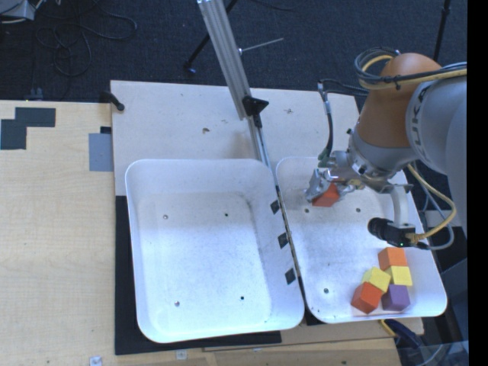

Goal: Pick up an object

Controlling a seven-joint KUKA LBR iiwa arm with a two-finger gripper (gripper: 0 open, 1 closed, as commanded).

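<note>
We see the gripper point(326, 187) over the right bin point(343, 239), near its far left corner, close to the divider between the two bins. A small orange-red block point(327, 197) sits right at the fingertips, and the metal fingers seem closed around its upper part. So we judge that the block is held, but we cannot see if it is lifted from the bin floor or is resting on it.

The block looks like a small solid cube, probably foam or light wood. We expect it to be light and stiff, not fragile, with flat faces that give good contact. The best hold is on two opposite flat sides, near the middle, so it does not turn between the fingers. If the grip is only on a top edge, the block could slip out.

In the near right corner of the same bin lie other blocks: an orange block point(393, 257), two yellow blocks point(402, 275), a purple block point(396, 297) and a red-orange block point(365, 297), touching each other in a tight group. The left bin point(152, 204) carries no blocks.

The wrist covers much of the fingers, so their exact opening is hard to make out, and the far side of the held block is hidden.
</note>
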